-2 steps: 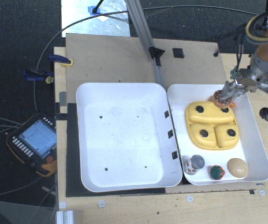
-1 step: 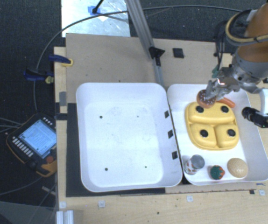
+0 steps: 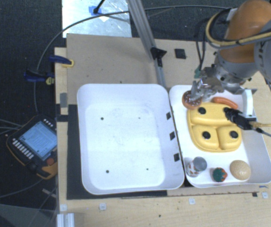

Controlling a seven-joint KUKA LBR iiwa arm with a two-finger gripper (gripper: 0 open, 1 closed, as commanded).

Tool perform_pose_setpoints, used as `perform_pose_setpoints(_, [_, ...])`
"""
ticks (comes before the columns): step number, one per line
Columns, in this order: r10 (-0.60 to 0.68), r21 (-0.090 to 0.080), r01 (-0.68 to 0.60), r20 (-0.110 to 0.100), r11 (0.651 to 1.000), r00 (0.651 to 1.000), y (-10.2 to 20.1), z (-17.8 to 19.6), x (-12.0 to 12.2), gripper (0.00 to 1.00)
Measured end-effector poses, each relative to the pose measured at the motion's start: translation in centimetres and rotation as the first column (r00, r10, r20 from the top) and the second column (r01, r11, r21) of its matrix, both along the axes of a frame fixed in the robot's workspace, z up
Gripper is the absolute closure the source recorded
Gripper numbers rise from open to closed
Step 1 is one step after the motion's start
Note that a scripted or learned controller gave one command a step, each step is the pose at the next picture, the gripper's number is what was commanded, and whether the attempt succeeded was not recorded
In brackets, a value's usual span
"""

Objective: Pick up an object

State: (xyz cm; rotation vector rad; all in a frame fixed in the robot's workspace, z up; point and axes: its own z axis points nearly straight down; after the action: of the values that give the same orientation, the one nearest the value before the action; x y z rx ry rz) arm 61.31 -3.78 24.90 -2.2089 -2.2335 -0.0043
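Note:
My gripper [image 3: 195,94] hangs low over the far left part of the right bin [image 3: 263,171], right above a small brown round object [image 3: 189,100]. A large yellow moulded piece with dark spots [image 3: 214,126] lies in the middle of that bin. An orange sausage-shaped object [image 3: 224,101] rests at its far edge. Along the near edge sit a small grey can [image 3: 196,165], a green and red ball [image 3: 219,174] and a tan egg-shaped object [image 3: 240,170].
The left bin [image 3: 123,136] sits beside the right one, joined by black clips along the shared wall. A metal pole [image 3: 142,30] slants over the back of the bench. A handheld pendant [image 3: 34,143] lies off the bench at left.

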Motion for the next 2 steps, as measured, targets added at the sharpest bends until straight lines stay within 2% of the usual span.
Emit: perform_pose_setpoints(2, [-0.002,0.000,0.002,-0.001,1.000,1.000,9.0,-1.7,-1.8,1.00])
